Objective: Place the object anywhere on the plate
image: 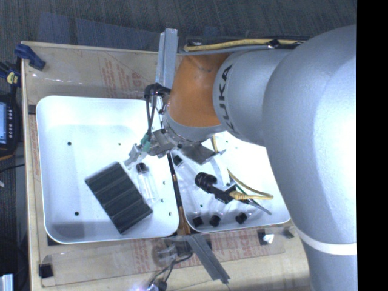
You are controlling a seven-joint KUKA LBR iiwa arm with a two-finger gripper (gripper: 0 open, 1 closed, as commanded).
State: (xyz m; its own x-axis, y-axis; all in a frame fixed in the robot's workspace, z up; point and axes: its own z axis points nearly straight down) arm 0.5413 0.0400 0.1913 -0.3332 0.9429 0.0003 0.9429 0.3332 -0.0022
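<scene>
Left bin (60,111): vial (145,177) beneath gripper (140,156)

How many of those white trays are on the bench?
2. The left bin lies open to view, with a dark ribbed plate in it; the right bin is largely covered by the arm.

A dark grey carpeted floor (91,5) with a fine ribbed weave runs along the top of the view and down the left side. On it stands a pale wooden worktop (91,62) printed with faint reddish markings, its surface worn and light brown. A blue clamp (29,56) grips the worktop's upper left corner. At the far left edge a dark device with a small lit screen (7,123) sits beside the worktop. The light is bright and even, glaring off white surfaces.
</scene>
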